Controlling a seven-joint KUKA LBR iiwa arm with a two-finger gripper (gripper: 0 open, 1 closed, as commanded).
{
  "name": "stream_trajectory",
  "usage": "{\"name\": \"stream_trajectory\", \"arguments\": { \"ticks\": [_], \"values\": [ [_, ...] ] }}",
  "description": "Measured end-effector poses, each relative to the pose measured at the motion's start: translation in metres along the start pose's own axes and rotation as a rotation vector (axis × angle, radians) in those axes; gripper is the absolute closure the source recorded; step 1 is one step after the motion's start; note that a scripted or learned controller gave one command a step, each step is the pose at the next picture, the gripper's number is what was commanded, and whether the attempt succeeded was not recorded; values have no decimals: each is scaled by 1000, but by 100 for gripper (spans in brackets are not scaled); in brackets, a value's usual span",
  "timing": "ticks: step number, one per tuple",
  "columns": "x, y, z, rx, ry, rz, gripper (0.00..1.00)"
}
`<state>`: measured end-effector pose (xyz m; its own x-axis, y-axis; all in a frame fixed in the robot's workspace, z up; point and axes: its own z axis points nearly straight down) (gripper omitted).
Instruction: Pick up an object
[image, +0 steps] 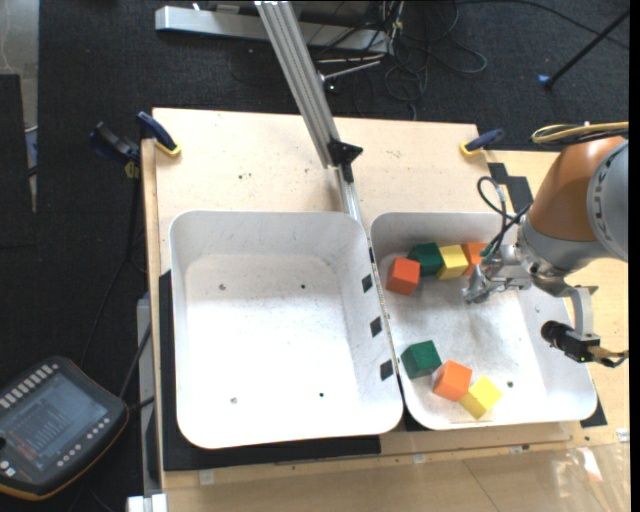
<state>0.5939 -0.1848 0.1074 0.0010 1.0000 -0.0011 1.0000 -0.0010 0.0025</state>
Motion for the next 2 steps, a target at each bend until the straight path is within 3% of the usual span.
{"name": "stream_trajectory", "arguments": {
  "ticks": [2],
  "values": [
    [9,2,-91,-4,-1,-4,100]
  ]
}}
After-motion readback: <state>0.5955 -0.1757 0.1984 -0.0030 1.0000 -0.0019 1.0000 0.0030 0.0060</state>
